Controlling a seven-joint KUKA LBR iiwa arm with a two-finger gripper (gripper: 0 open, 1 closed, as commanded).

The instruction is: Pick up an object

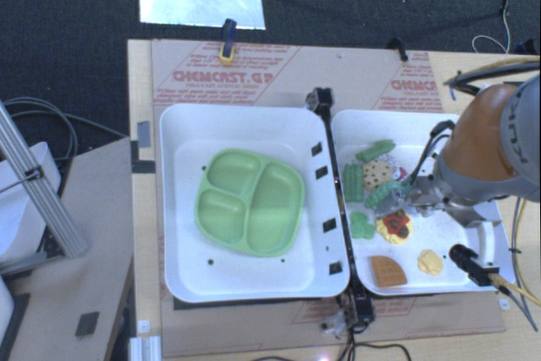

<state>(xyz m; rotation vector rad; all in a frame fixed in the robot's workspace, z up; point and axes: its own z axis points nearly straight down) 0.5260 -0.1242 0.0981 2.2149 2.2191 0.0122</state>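
Bench (pixel 254 72) with two white bins (pixel 182 182)

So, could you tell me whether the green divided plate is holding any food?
Empty: the green divided plate shows bare compartments, lying flat in the left bin.

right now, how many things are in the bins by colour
green: 5 — divided plate, long piece, strip, piece by the gripper, small piece
tan or speckled: 2
yellow: 1
red and yellow: 1
total: 9
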